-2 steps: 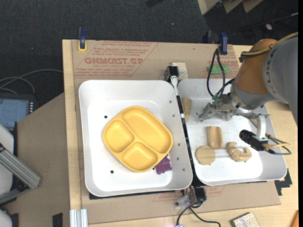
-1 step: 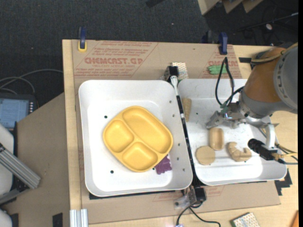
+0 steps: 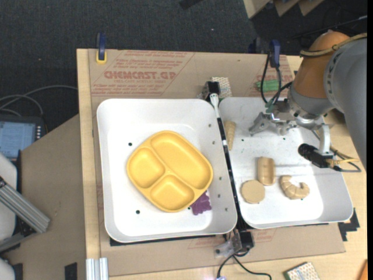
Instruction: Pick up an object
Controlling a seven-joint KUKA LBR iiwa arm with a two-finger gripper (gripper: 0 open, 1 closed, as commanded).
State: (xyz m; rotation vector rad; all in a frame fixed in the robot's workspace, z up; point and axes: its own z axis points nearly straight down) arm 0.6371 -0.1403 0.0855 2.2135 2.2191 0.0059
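My gripper (image 3: 270, 127) hangs over the back part of the right bin (image 3: 332, 206), its fingers spread open with nothing between them. In front of it on the bin floor lie a tan cylinder (image 3: 266, 170), a flat tan disc (image 3: 253, 191) and a curled tan croissant-like piece (image 3: 294, 187). A pale cone-shaped piece (image 3: 230, 134) rests against the right bin's left wall. The left bin (image 3: 111, 174) holds a yellow divided plate (image 3: 169, 170) with a small purple object (image 3: 201, 204) at its front right corner.
The grey arm with its orange band (image 3: 315, 74) comes in over the right bin's back right corner. A small checkered item (image 3: 220, 87) sits on the board behind the bins. The wall between the two bins runs just left of the cone.
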